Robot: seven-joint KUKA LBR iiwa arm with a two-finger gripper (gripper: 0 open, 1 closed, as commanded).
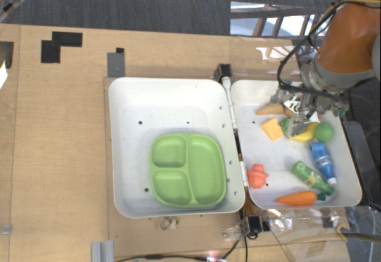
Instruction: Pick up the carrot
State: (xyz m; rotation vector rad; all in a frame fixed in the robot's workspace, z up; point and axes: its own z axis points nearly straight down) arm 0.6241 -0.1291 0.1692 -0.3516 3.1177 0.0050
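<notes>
Green divided plate toward left bin's near edge; in right bin: cheese wedge, blue bottle, green ball, green bottle.

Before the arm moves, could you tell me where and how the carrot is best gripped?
Grip the carrot around its thick orange middle, coming straight down, fingers closing across its width. It lies flat and roughly left to right by the right bin's near wall, its green top touching the green bottle, so I would stay left of that end.
</notes>
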